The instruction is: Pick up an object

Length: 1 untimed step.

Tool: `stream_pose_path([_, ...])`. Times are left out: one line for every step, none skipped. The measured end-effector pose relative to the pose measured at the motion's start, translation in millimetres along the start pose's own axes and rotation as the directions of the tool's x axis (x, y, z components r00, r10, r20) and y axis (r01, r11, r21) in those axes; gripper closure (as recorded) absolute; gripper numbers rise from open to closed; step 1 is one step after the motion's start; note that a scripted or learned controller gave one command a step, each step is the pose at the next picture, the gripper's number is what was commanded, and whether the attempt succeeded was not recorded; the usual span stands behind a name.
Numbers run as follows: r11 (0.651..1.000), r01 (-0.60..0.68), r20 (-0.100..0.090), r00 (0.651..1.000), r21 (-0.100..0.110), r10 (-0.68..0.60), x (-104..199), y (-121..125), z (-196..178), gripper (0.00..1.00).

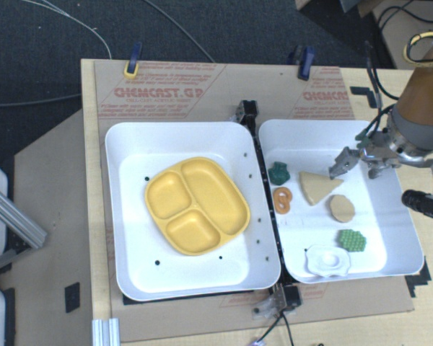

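The end effector (344, 166) hovers, released and empty, beside the tan wedge (317, 187); next it must lower and clench.

Small objects (316, 189) loose in right bin (397, 262)

A grey robot arm (418, 125) wears a broad orange band above its wrist. Below the band sits a rounded grey collar, then a cluster of metal brackets and fittings. The gripper (344, 163) is slim, grey and metallic. Dark cables loop beside the wrist, and a black rounded part juts out lower down near the arm.
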<state>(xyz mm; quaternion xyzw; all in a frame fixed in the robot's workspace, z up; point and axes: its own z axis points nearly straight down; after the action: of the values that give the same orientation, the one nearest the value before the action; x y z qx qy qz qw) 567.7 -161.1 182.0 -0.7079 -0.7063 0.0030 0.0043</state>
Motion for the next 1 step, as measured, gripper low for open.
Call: stream_pose_path([1.000,0.003,0.002,1.000,-0.010,-0.003,0.2,2.4,-4.9,0.00])
